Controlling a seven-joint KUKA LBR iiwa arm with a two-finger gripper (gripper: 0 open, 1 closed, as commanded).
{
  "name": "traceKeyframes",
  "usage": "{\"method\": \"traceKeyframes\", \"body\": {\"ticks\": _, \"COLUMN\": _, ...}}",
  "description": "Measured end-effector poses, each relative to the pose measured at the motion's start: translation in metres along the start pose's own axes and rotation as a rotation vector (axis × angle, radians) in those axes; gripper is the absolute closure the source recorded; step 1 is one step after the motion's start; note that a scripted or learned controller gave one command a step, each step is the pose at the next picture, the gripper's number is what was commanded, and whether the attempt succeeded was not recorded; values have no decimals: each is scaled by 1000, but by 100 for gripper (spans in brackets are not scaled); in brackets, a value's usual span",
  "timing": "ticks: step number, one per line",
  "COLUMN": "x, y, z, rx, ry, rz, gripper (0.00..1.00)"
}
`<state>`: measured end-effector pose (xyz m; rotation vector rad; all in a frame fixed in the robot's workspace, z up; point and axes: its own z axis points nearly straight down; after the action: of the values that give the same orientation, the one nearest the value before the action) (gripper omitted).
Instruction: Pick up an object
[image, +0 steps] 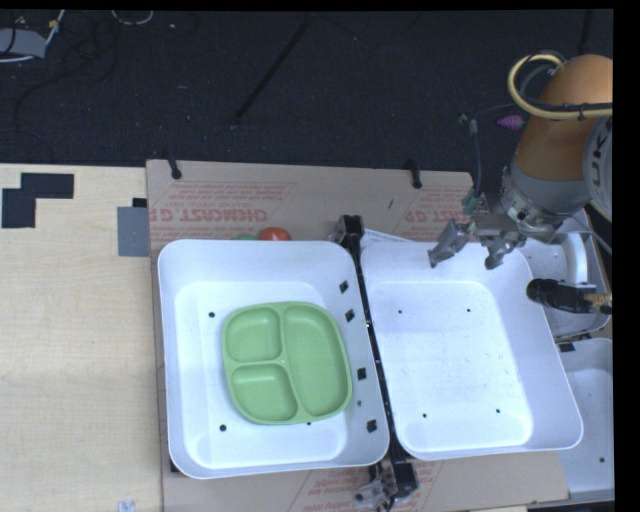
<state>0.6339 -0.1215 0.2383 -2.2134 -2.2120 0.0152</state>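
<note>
gripper (468, 250), fingers apart and empty, hangs over the right bin's (560, 420) far rim; it should cross to the green divided plate (287, 362) and pinch its raised edge.

The pale green three-compartment plastic plate (287, 362) looks smooth with a soft sheen. The two shallow white plastic bins (190, 300) appear smooth and faintly glossy, with a few dark specks. Under them lies a brown matt cardboard sheet (300, 205) with red print, on a light wood-grain worktop (70, 350). The grey end effector (468, 248) seems to be dull metal, though blurred.
</note>
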Motion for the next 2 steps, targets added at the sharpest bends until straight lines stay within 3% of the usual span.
{"method": "traceKeyframes", "body": {"ticks": 1, "x": 0, "y": 2, "z": -8, "rx": -13, "ry": -2, "rz": -2, "gripper": 0}}
{"method": "traceKeyframes", "body": {"ticks": 2, "x": -10, "y": 2, "z": 44, "rx": -8, "ry": -1, "rz": 0, "gripper": 0}}
